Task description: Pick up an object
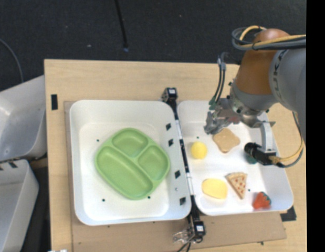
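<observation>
In the right bin (pixel 280 190) lie a tan slice of toast (pixel 226 140), a yellow ball (pixel 198 150), a pale yellow oval piece (pixel 215 188), a pizza slice (pixel 238 184) and a red strawberry (pixel 261 200). My gripper (pixel 216 124) hangs low over the bin's far part, just left of and above the toast, near its upper left corner. Whether it touches the toast is unclear. Nothing shows between the fingers.
The left bin (pixel 81 193) holds a green divided plate (pixel 132 162). A ridge with black clips (pixel 179 146) separates the two bins. The wooden bench (pixel 120 77) surrounds them, with grey housings off its left edge.
</observation>
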{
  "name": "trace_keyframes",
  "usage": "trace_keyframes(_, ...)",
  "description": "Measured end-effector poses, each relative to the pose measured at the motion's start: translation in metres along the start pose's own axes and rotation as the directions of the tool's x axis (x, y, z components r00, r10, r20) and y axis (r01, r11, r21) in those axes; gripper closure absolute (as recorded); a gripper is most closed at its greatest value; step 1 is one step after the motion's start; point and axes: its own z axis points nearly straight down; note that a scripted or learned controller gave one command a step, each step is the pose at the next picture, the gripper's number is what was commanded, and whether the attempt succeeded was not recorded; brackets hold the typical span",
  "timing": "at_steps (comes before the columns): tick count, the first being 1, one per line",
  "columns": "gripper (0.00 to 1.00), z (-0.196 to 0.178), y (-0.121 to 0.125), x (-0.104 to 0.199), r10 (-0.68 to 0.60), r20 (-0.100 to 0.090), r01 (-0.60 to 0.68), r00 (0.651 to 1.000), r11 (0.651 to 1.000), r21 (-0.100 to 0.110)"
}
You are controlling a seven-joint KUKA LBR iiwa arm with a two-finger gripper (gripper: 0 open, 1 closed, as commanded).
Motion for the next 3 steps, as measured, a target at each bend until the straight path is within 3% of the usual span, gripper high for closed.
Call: trace_keyframes(3, 1.00, -0.035, 0.013, 0.155, 0.000, 0.000, 0.000, 1.000, 1.000, -0.002)
